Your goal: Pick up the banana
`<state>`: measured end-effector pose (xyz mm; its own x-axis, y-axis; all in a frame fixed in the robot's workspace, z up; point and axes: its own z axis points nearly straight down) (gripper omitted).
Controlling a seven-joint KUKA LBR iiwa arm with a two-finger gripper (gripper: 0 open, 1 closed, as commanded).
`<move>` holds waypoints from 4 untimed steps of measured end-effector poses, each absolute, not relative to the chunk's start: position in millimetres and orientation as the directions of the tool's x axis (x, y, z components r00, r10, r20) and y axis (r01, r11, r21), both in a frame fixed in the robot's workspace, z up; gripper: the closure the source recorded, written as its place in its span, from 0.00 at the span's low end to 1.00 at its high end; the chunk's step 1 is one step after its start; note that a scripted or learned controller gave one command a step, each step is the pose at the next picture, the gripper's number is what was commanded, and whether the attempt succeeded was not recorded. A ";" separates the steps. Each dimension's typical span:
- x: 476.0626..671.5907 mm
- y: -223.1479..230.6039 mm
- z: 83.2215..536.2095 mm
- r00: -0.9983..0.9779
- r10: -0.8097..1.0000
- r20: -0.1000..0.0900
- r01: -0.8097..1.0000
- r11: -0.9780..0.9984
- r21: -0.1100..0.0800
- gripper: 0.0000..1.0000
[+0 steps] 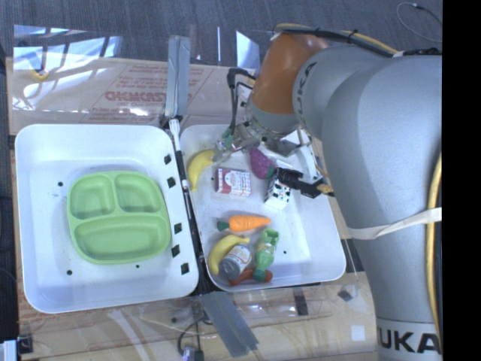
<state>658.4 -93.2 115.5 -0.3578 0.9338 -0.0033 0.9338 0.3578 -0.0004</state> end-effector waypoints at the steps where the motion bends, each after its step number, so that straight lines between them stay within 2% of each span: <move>1: 658.4 -93.2 115.5 -0.358 0.934 -0.003 0.934 0.358 -0.001 0.00; 2: 649.9 -89.7 192.9 -0.311 0.950 0.000 0.950 0.311 0.000 0.00; 3: 659.1 -99.7 96.9 -0.381 0.924 -0.006 0.924 0.381 0.005 0.00; 4: 659.4 -98.0 106.5 -0.385 0.923 -0.004 0.923 0.385 0.004 1.00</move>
<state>659.4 -98.0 106.5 -0.3854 0.9228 -0.0038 0.9227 0.3854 0.0040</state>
